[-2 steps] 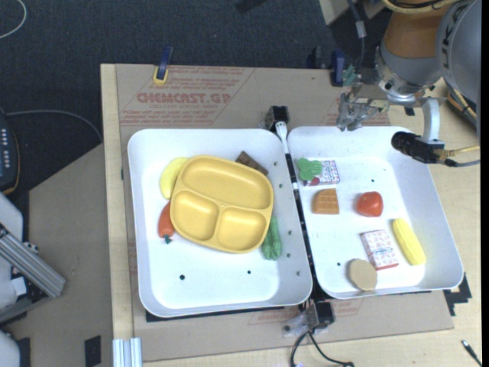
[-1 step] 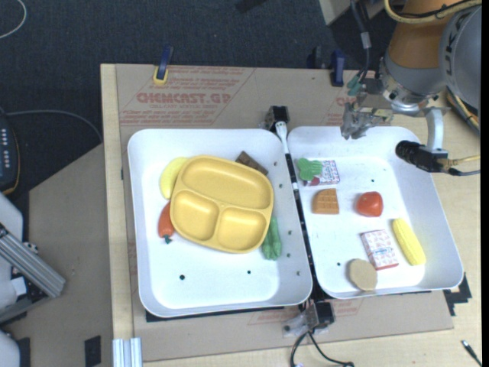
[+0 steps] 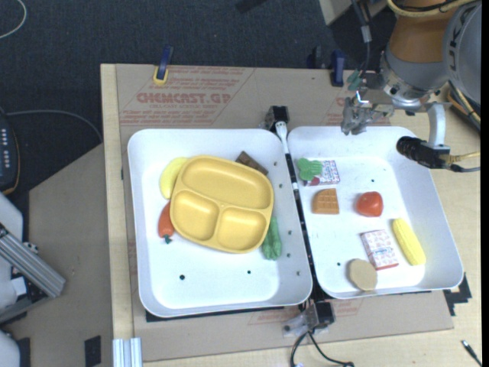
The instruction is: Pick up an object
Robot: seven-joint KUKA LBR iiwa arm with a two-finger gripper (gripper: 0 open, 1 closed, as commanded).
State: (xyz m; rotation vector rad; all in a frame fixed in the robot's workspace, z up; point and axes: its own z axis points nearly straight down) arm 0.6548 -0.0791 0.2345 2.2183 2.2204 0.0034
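In the left bin (image 3: 145, 205), a yellow divided plate (image 3: 221, 203) covers most of the floor, with an orange-red pepper (image 3: 165, 223) tucked at its nine o'clock and a green leafy piece (image 3: 271, 240) at its four o'clock; both are half hidden and awkward to reach. The right bin (image 3: 435, 205) offers easier picks, likely light, stiff plastic toys: a waffle (image 3: 325, 201) left of centre, a tomato (image 3: 370, 203) at centre, a corn cob (image 3: 408, 241) at four o'clock. The tomato looks smooth and may roll, so pinching across its middle seems best. The gripper (image 3: 357, 118) hangs over the bin's twelve o'clock rim; whether it is wide or narrow I cannot tell.
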